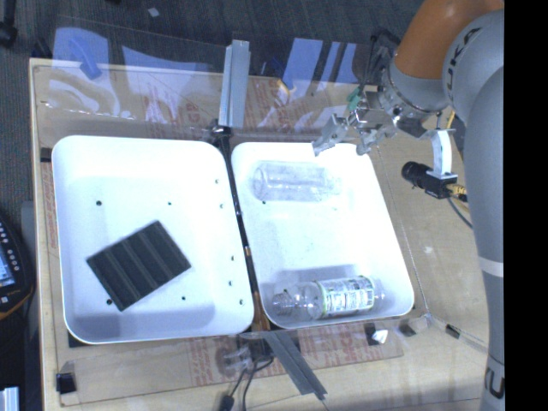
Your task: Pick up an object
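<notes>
A clear plastic bottle (pixel 293 182) lies on its side near the far end of the right bin (pixel 390 229). A second bottle with a label (pixel 330 298) lies along that bin's near wall. A black ribbed slab (pixel 139 265) rests flat in the left bin (pixel 77 169). My gripper (pixel 347 140) hangs over the right bin's far right corner, above and to the right of the clear bottle. Its fingers are spread, with nothing between them.
A grey metal upright (pixel 233 84) stands at the far end of the gap between the bins. A metal bracket (pixel 287 366) juts out at the near end. A black cable fitting (pixel 428 178) hangs off the arm to the right of the right bin.
</notes>
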Available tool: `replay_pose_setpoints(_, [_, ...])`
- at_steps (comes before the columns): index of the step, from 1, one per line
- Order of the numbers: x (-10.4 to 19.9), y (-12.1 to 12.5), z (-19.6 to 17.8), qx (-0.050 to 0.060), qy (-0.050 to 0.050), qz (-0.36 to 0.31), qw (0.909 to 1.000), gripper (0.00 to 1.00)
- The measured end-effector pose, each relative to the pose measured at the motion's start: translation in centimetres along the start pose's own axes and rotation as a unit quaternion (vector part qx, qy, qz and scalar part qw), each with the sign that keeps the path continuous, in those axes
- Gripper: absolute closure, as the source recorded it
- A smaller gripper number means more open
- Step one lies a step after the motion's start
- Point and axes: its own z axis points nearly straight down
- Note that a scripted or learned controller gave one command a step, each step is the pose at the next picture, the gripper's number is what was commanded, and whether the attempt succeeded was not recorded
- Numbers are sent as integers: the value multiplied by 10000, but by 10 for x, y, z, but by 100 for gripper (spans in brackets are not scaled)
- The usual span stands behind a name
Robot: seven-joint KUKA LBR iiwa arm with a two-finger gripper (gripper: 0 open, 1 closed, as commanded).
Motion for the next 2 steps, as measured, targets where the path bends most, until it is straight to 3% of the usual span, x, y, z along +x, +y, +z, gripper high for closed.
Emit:
replay_pose_setpoints(1, [13, -23, 150, 16, 9, 1163, 9932, 0])
replay_pose_setpoints(2, [-10, -52, 48, -20, 3, 1770, 9842, 0])
